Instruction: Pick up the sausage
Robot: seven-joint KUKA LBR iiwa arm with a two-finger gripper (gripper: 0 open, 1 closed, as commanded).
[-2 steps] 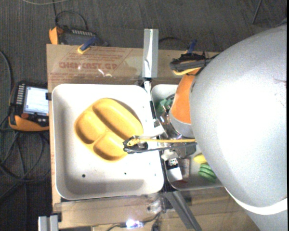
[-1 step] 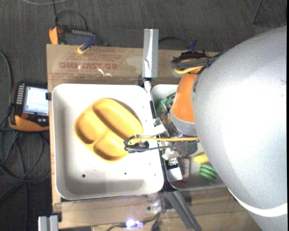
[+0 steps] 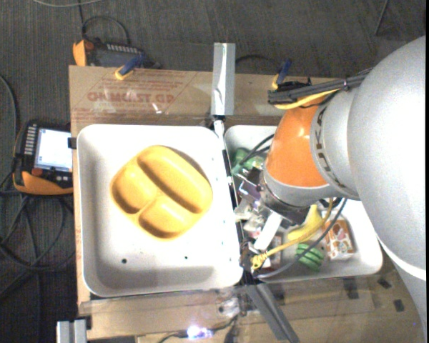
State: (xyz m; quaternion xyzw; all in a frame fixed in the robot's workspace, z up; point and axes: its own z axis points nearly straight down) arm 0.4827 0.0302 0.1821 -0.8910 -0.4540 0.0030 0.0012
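Note:
My gripper (image 3: 252,224) hangs low over the left part of the right bin (image 3: 366,264), close to the wall between the two bins. The grey arm with its orange band (image 3: 297,156) covers most of that bin, and whatever lies beneath the gripper is hidden. A small reddish-brown piece (image 3: 264,262) shows at the bin's front left, just below the gripper; I cannot tell whether it is the sausage. The view does not show anything held.
A yellow banana-like piece (image 3: 312,224), a green toy (image 3: 311,257) and a small red-printed packet (image 3: 339,240) lie to the gripper's right. Another green item (image 3: 247,164) sits at the back left. A yellow divided dish (image 3: 161,190) lies in the left bin (image 3: 93,266).

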